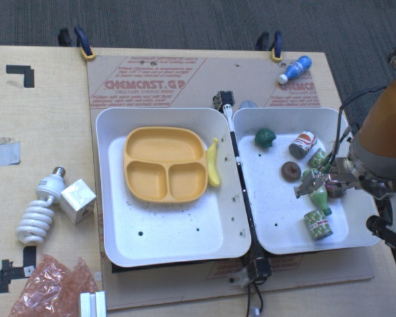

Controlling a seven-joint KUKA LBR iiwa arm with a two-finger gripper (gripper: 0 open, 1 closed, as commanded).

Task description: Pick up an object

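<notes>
Gripper (315, 185) low in the right bin (277, 236), fingers' spread cannot be told, among a green bottle (319, 197), can (317, 224) and brown ring (290, 171)

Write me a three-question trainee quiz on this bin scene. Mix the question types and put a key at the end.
1. True or false: the banana lies inside the yellow divided plate.
2. Which bin holds the green ball? A) left bin B) right bin C) neither
3. Fill in: the blue-capped bottle lies outside the bins, on the ____ board.

Key:
1. False; it lies beside the plate, along its right edge, in the left bin.
2. B
3. Cardboard
</notes>
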